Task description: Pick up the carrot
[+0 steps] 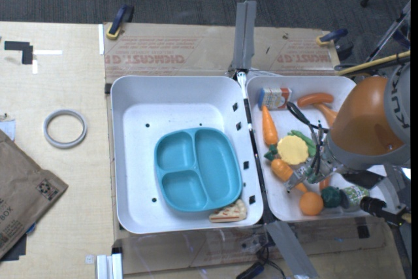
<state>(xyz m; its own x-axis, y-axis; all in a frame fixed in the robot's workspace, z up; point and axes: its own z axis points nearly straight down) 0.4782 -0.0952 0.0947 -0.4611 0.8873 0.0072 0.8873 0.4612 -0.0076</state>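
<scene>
Arm (369, 117) bent low over right bin (277, 209); jaws' state unclear; carrot (269, 125) apart.

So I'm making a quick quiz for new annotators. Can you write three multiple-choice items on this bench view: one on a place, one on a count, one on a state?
1. Where does the long orange carrot lie?
A. right white bin
B. left white bin
C. on the bench outside the bins

2. How many compartments has the teal plastic divided plate?
A. two
B. three
C. four

3. How does the carrot stand to the gripper?
A. between its fingers
B. lifted above the bin
C. lying apart from it

Answers: 1 A, it lies along that bin's left wall; 2 B, ridges split the plate in three; 3 C, the carrot lies apart to the gripper's left.
</scene>
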